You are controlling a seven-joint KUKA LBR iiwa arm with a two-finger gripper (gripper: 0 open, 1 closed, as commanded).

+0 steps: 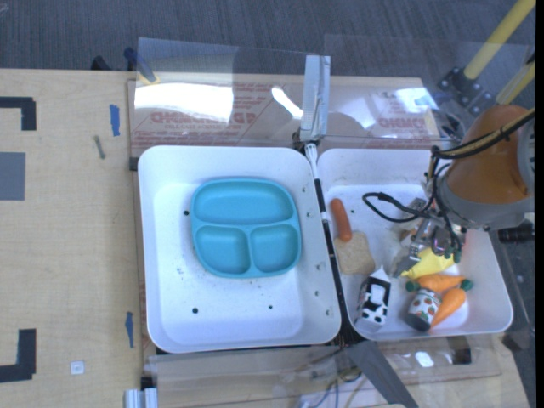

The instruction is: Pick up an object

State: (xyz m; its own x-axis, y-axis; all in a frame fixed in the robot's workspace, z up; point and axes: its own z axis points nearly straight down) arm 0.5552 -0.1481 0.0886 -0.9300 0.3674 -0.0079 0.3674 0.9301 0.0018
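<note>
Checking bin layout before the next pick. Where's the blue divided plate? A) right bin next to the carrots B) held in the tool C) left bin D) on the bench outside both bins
C: the blue divided plate lies flat in the left bin, apart from the toys; the hot dog, cow figure and carrots sit in the right bin.

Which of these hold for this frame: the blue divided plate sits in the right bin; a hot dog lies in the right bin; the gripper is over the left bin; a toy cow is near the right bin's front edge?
1. The blue divided plate sits in the right bin. False: it is in the left bin.
2. The hot dog lies in the right bin. True.
3. The gripper is over the left bin. False: it is over the right bin, above a yellow toy.
4. The toy cow is near the right bin's front edge. True.
</note>
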